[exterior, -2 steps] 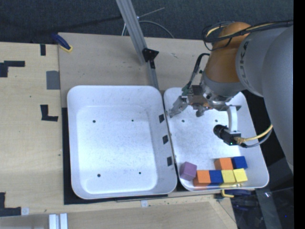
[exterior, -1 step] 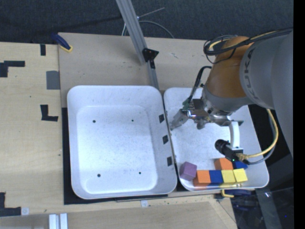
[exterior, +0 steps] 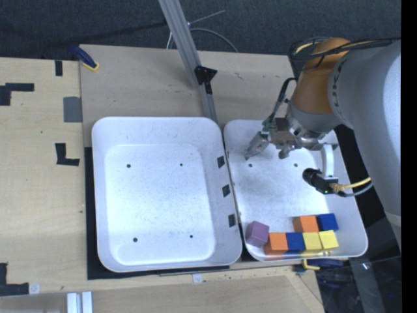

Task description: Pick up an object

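Camera view: six blocks (exterior: 296, 235), two bins (exterior: 104, 135).

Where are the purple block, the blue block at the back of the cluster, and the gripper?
purple block (exterior: 258, 231), camera view, top face.
blue block (exterior: 327, 222), camera view, top face, back right of the cluster.
gripper (exterior: 268, 146), camera view, midway between fingertips, over the right bin.

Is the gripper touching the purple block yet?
Apart. In the camera view the gripper is near the right bin's far end, while the purple block lies at its near edge, with bare bin floor between them.
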### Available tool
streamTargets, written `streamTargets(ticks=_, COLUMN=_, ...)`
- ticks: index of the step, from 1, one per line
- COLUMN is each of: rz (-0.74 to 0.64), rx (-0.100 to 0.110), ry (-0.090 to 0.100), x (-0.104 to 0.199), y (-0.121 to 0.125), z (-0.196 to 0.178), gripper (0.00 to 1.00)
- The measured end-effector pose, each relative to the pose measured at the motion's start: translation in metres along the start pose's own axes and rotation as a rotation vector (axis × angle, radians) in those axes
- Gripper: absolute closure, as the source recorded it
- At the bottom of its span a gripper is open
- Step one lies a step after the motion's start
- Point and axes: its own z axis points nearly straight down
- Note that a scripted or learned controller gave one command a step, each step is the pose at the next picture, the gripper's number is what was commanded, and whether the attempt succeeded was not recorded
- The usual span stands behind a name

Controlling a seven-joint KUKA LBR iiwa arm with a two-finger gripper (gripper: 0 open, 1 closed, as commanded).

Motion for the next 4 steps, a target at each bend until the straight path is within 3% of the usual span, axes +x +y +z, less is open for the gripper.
streamTargets(ticks=1, rz=-0.007, rx=0.025, ry=0.002, x=-0.003, y=0.062, z=0.05, gripper=0.0)
streamTargets(ticks=2, rz=-0.004, rx=-0.001, ry=0.001, x=0.004, y=0.05, z=0.049, gripper=0.0)
streamTargets(ticks=3, rz=-0.007, rx=-0.009, ry=0.004, x=0.041, y=0.015, z=-0.057, gripper=0.0)
streamTargets(ticks=4, rz=-0.002, rx=0.001, ry=0.002, x=0.037, y=-0.035, z=-0.051, gripper=0.0)
